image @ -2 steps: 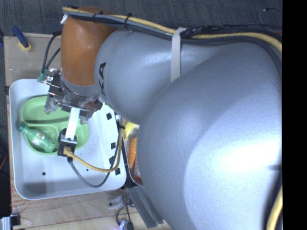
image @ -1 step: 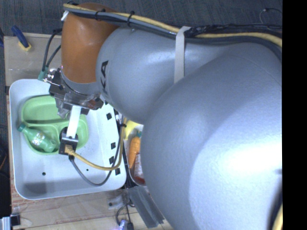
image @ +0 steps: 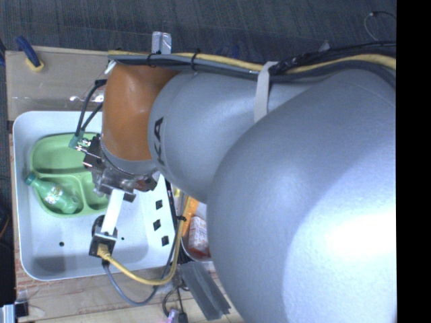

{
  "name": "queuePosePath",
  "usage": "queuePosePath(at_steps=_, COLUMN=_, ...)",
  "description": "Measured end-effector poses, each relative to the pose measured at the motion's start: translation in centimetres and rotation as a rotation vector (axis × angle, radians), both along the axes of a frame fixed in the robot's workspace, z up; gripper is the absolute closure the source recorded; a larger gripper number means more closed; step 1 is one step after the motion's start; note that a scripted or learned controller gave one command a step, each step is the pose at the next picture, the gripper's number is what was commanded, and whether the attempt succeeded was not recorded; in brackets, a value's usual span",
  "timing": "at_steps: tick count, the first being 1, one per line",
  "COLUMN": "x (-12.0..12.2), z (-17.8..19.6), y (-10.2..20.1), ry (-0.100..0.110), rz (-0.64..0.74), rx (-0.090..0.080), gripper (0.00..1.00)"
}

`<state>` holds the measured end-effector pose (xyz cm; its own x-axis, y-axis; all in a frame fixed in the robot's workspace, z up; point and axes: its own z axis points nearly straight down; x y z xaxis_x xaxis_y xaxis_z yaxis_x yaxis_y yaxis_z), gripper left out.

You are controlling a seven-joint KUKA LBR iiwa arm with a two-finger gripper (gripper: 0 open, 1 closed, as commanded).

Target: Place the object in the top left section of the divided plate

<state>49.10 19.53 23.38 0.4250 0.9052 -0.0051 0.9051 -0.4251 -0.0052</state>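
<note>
At the far left edge, a blue-handled tool [image: 27, 51] lies on the bench [image: 54, 73], well apart from the bin. Just right of it, the left white bin [image: 40, 261] shows its rim along the left and bottom, with a bare stretch of floor in its lower-left corner. Against the bin's left wall sits the green divided plate [image: 57, 157], its right part covered by the arm. A clear plastic bottle [image: 48, 192] with a green cap lies in the plate's lower-left section, its cap end touching the plate's left rim; the upper-left section looks bare and green.

Further right, the grey arm with its orange band [image: 128, 113] hangs over the plate's right side, and the wrist hardware hides the gripper, so I cannot tell how it stands. A yellow cable [image: 135, 274] loops below the wrist, crossing the bin's lower rim. Beside it, the edge of the second bin [image: 192, 234] shows a reddish object, mostly hidden under the arm, which covers the whole right side.
</note>
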Motion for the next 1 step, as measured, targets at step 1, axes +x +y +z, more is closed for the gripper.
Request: queuePosePath(at_steps=1, x=0.00, z=0.01, y=0.03, ry=-0.001, rz=0.000, rx=0.000, gripper=0.00)
